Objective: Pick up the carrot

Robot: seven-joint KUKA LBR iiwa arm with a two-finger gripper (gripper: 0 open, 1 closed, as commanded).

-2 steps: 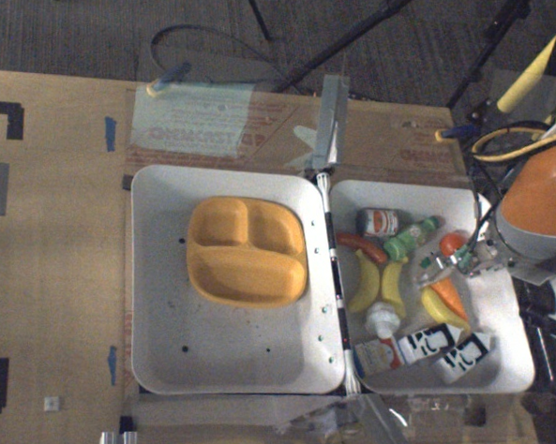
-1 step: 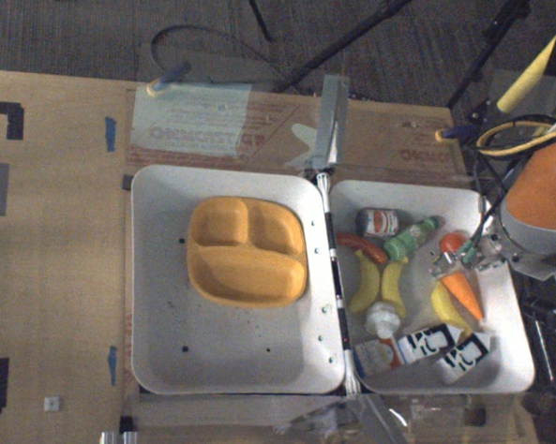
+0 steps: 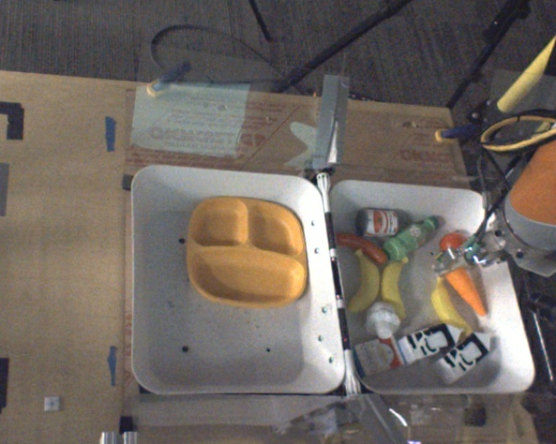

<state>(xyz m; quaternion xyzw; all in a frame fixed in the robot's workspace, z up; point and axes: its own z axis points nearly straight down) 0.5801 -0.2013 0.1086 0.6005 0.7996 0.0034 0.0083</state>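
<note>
While the arm reaches in from the right over the right bin [image 3: 518,367], the gripper [image 3: 467,256] sits low at the top end of the carrot [image 3: 467,290], and the step in hand looks like the closing approach or the grasp itself. How the gripper stands cannot be told: the metal parts at the carrot's upper end are small and blurred, and no clear view shows the carrot clamped.

The carrot lies in the right bin, toward its right side, just beside a yellow banana-like piece [image 3: 447,309] and above the black-and-white cartons [image 3: 440,344]. Its long axis runs on a diagonal, from upper left to lower right. The broad end seems to be up near the gripper and the narrow tip points down and right toward the bin's wall, though the blur makes that a judgement.

The next move calls for a grip set across that diagonal, at the thicker part, then a straight lift clear of the neighbouring toys. The left bin [image 3: 148,349] carries an orange divided plate [image 3: 248,252], well apart from the work.
</note>
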